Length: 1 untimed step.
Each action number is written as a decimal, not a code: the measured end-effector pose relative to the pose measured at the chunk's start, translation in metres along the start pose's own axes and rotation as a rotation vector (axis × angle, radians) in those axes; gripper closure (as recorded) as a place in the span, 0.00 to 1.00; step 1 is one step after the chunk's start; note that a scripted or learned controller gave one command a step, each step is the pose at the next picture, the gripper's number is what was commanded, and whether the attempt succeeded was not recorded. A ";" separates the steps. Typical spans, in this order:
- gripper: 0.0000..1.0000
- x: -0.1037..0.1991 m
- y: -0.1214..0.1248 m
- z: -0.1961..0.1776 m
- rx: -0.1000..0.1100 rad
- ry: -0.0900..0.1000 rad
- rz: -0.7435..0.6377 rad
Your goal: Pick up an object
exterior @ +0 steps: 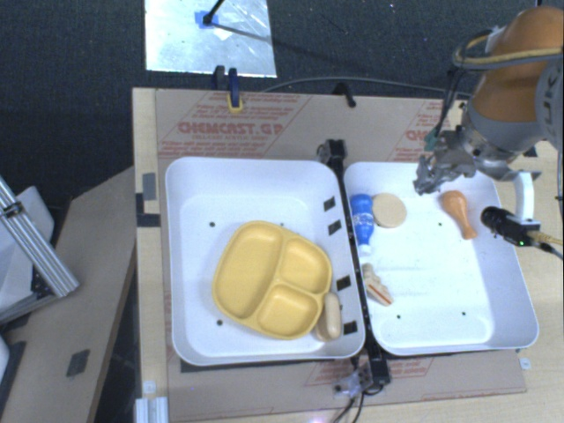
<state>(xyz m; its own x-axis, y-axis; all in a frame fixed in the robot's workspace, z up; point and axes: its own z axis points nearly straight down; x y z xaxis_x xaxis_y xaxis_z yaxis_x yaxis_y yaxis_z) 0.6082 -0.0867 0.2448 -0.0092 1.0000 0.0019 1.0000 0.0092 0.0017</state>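
My gripper (429, 181) hangs over the back of the right bin (458, 324), with nothing visibly between its tips. Just left of it and lower lies a round tan disc (389, 211). An orange-brown drumstick-shaped piece (458, 211) lies to the gripper's lower right. A blue and white tube (361, 219) rests along the bin's left wall. A small tan and orange piece (377, 285) lies lower down by the same wall.
The left bin (194, 201) holds a yellow divided tray (271, 279) and a beige oblong piece (330, 316) at the tray's lower right corner. A black divider (348, 236) runs between the bins.
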 end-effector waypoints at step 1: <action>1.00 0.053 0.007 -0.006 -0.001 0.001 -0.001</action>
<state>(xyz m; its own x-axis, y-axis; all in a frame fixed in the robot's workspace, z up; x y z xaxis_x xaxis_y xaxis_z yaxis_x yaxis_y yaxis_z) 0.6145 -0.0333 0.2509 -0.0101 0.9999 0.0024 0.9999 0.0100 0.0023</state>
